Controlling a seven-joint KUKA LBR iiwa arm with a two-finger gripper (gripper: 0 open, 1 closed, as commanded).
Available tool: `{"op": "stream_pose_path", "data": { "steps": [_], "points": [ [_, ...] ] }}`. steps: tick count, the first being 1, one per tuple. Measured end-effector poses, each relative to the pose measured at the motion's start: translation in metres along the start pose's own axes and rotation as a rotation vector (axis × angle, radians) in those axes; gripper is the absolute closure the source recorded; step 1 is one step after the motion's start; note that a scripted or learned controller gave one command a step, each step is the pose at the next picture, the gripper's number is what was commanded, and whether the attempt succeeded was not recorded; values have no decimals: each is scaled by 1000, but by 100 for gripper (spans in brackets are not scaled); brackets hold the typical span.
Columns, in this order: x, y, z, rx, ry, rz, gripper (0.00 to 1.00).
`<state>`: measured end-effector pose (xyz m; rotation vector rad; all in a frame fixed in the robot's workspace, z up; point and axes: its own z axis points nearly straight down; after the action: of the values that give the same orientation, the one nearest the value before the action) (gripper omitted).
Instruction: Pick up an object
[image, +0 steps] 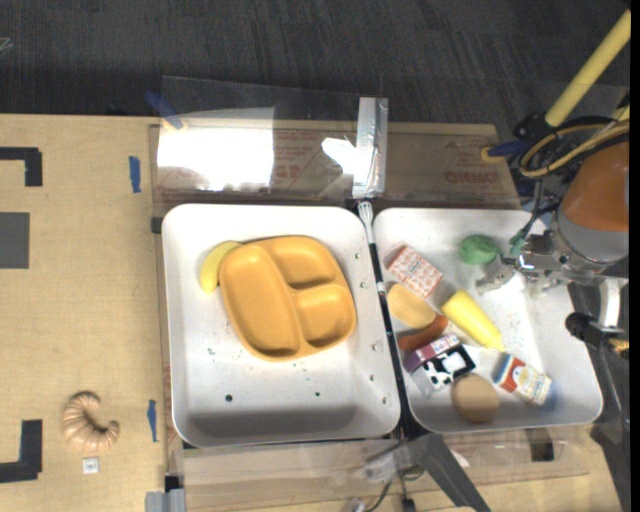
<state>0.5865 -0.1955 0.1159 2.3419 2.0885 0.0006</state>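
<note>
Camera view: gripper (505, 268) hangs near the right bin's (580, 405) far edge beside a green object (478, 248), holding nothing I can see. Picking is not done; objects lie in the bin.

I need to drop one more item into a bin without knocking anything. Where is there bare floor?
The left bin has open floor in front of the orange divided tray, toward its near rim. The right bin is crowded down its left half; bare floor lies between the yellow corn and its right rim.
</note>
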Motion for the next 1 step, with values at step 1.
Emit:
{"op": "stream_pose_path", "data": {
  "steps": [1],
  "points": [
    [-5, -29, 27, -2, 14, 127, 0]
  ]
}}
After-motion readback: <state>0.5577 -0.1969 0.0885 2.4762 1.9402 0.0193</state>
